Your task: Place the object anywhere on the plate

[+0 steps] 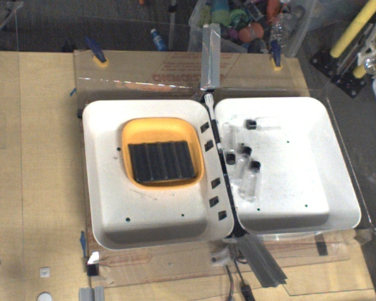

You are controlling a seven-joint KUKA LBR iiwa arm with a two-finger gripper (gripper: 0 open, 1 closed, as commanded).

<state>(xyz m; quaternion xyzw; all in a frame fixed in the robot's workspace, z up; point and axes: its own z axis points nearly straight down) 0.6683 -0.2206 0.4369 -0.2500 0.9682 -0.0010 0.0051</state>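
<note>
In the left bin [100,168], an orange plate [135,132] with a raised rim sits slightly left of the bin's middle. A dark ribbed block [161,160], rectangular and flat, lies inside the plate. It covers most of the plate's floor and reaches toward the near rim, with the ribs running from front to back.

The right bin [313,168] touches the left bin along a shared edge [214,168] that carries a row of small black marks. Several clear vials with black caps lie in the left half of the right bin. One vial [258,125] lies alone near the far side. The other vials [244,168] are clustered close to the shared edge, and some of them touch. The rest of this bin's floor is white with a few small dark dots.

Both bins rest on a tan worktop [31,137]. Blue clamps [98,52] grip the far edge of a clear sheet under the bins. Beyond the worktop stand a clear tub of coloured toys [250,5] and a yellow tube [362,17]. Whether the tool is released or clenched cannot be told.
</note>
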